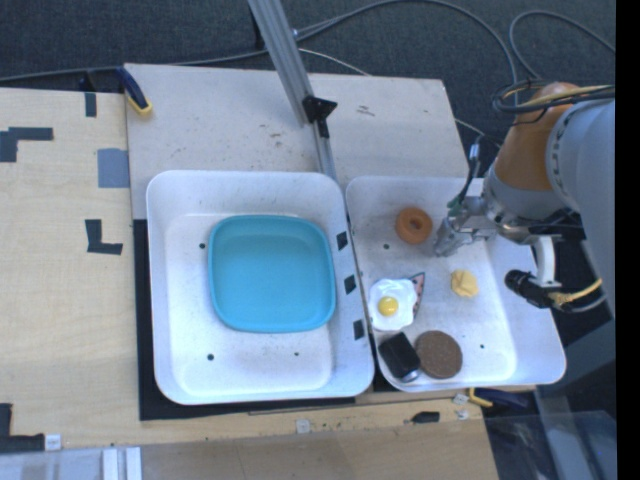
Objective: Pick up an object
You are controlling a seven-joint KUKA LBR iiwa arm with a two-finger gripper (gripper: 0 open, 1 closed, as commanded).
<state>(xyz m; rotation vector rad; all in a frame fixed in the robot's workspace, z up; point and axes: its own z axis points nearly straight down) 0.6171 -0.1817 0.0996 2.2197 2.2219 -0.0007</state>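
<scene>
- Arm (560,163) comes in from the right, grey body with the orange band up near the top right, bent over the right bin (520,353).
- Gripper (447,240) sits low over the upper middle of the right bin, just right of the donut (413,225) and up-left of the yellow piece (464,284).
- Tool state: cannot tell. The tips are a small dark blur against the bin floor, so wide or narrow isn't readable, and nothing is visibly held.
- Donut: brown ring, flat on the bin floor, near the gripper; contact can't be resolved.
- Yellow piece: small lumpy chunk, lying free near the bin's right side, apart from the gripper.
- Fried egg (392,303): white with a yellow yolk, by the bin's left wall, lower than the donut. A small dark wedge (418,285) pokes out at its upper right edge; can't identify it.
- Brown disc (438,354): round, flat, at the bin's front.
- Black block (398,355): just left of the brown disc, touching or nearly so, near the front left corner.
- Left bin (180,268) holds a blue square plate (271,273) with rounded corners, lying flat about centre.
- Metal pole (285,53) slants down from the top edge to a black clamp (318,110) behind the bins.
- Cables (440,8) loop across the dark floor at the top right.
</scene>
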